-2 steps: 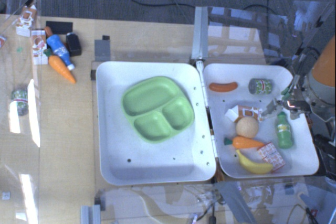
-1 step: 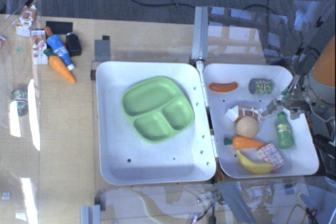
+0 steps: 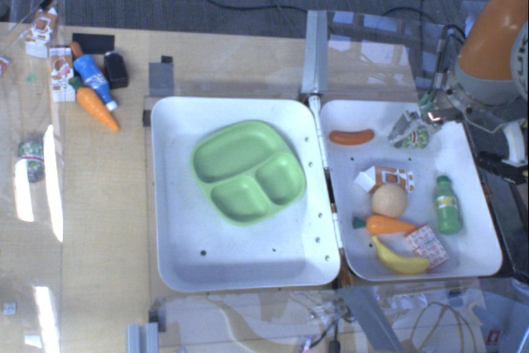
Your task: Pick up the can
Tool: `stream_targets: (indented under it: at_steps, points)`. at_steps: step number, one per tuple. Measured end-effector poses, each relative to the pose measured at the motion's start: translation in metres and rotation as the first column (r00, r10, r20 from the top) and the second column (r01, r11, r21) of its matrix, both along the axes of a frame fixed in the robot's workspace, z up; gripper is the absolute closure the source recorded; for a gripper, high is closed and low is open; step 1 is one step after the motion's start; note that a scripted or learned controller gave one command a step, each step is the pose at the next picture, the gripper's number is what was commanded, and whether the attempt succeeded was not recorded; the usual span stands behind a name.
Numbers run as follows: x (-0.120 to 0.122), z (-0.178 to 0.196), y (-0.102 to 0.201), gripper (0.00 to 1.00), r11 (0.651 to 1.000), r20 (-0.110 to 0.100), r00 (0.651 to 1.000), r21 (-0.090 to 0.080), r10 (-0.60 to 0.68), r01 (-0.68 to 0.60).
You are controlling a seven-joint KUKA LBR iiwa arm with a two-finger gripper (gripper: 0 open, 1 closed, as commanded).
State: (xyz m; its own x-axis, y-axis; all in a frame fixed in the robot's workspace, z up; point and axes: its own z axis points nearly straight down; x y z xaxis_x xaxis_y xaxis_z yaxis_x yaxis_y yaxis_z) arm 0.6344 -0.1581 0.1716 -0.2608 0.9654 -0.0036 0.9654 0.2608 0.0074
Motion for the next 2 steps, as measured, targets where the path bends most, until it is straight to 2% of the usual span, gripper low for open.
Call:
stream_targets:
  at_steps: [1,2]
  points:
    - [0.022,-0.055,-0.014,0.00,0.985,0.028,0.985,-0.002,-0.172,0.172]
    - [0.025,-0.039,-0.014,1.00,0.986,0.041,0.985,-0.005,-0.166,0.167]
